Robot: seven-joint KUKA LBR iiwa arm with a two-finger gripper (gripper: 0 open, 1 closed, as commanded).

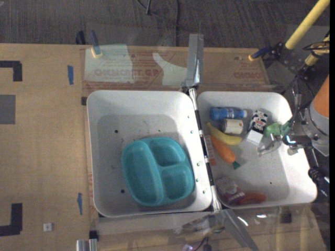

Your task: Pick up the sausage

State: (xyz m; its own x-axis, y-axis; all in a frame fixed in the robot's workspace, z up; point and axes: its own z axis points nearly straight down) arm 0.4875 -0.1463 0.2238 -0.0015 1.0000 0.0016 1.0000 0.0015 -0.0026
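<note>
The sausage [250, 197], a short reddish-brown link, lies against the front wall of the right bin [298, 184], just right of a clear wrapped packet [229, 186]. My gripper [268, 147] reaches in from the right over the middle of that bin, well behind the sausage and apart from it. A green item [276, 128] sits close against the gripper's upper side. Nothing of the sausage is at the gripper.
At the back of the right bin are a blue bottle [228, 112], a white can [233, 126], a black-and-white box [258, 121], a banana [224, 136] and a carrot [226, 153]. The left bin [104, 114] holds a teal divided plate [157, 170].
</note>
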